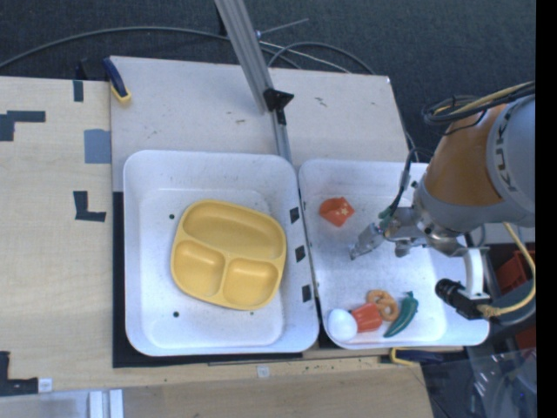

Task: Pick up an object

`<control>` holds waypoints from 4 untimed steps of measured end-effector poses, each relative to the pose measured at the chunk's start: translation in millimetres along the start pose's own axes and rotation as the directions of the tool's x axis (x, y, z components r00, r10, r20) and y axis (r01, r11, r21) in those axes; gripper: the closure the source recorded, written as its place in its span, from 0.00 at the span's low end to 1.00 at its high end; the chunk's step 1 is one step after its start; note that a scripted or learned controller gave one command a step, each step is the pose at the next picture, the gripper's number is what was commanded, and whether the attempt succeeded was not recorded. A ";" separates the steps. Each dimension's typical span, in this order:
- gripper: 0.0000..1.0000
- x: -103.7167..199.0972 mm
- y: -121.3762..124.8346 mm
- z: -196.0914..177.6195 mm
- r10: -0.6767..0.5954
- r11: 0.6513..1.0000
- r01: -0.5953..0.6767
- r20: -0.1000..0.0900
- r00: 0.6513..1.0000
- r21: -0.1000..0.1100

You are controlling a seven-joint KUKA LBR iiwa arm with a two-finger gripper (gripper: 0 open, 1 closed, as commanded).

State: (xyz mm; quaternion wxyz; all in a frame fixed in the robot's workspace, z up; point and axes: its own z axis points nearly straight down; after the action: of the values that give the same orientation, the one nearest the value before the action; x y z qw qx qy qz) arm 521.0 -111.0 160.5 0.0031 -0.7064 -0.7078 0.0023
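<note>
Two white bins sit side by side on the bench [209, 103]: the left bin [139, 233] carries a yellow divided plate [229, 253], and the right bin [365, 177] holds the loose things worth picking. Among those, an orange-red block [337, 211] lies alone in the upper left part of the right bin, while a cluster sits against the near rim: a white egg-like ball [341, 324], a red piece [367, 317], a small pretzel-shaped ring [383, 300] and a dark green pepper shape [402, 314], all touching or nearly so. The claw [365, 246] hangs over the middle of the right bin, reaching in from the right, with nothing visible between its fingers; how wide they stand I cannot tell from this slant. It looks like the approach step, with no grasp made. The orange-red block lies just up and to the left of the claw, near but apart from it; the cluster lies below it toward the near rim, somewhat farther off. The block seems the easier target, standing free with bare bin floor all around. The next move would call for shifting toward the chosen thing, centring over it, then descending with the fingers on either side. Going for the cluster risks catching two pieces or nudging them against the rim.
</note>
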 end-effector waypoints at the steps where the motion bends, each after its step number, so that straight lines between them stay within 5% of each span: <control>1: 0.00 -1.8 -11.9 55.4 0.001 1.000 -0.001 0.000 1.000 0.002; 2: 0.00 -1.8 -11.9 71.6 0.001 1.000 -0.001 0.002 1.000 -0.006; 3: 1.00 -1.2 -12.1 61.3 0.000 1.000 0.000 0.001 1.000 -0.005; 4: 1.00 -1.6 -1.6 8.5 0.000 1.000 0.000 0.002 1.000 -0.010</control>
State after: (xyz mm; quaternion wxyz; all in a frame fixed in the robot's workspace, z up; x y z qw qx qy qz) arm 519.4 -112.7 151.9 -0.0013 -0.7066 -0.7076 -0.0007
